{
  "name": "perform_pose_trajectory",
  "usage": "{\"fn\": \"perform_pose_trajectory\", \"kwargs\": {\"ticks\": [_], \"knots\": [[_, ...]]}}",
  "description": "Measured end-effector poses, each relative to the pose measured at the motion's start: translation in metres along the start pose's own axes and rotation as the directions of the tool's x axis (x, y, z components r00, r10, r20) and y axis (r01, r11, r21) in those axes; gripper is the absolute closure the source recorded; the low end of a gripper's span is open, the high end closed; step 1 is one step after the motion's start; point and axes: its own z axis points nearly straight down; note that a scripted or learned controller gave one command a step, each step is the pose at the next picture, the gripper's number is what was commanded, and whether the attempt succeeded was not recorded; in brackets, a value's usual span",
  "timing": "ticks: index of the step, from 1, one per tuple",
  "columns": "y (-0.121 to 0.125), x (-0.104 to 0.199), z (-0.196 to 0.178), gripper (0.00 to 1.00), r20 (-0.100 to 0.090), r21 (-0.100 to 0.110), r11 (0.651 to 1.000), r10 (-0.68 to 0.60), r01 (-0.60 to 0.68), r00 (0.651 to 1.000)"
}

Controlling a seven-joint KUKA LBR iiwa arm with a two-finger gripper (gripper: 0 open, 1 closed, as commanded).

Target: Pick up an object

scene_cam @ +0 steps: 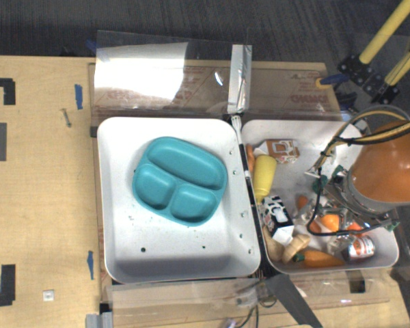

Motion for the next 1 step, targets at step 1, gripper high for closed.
{"fn": "perform_pose_trajectory", "kwargs": {"ticks": [1], "knots": [[0.0003,-0.0036,-0.0113,1.0,0.004,0.002,1.0,-0.003,0.003,1.0]]}}
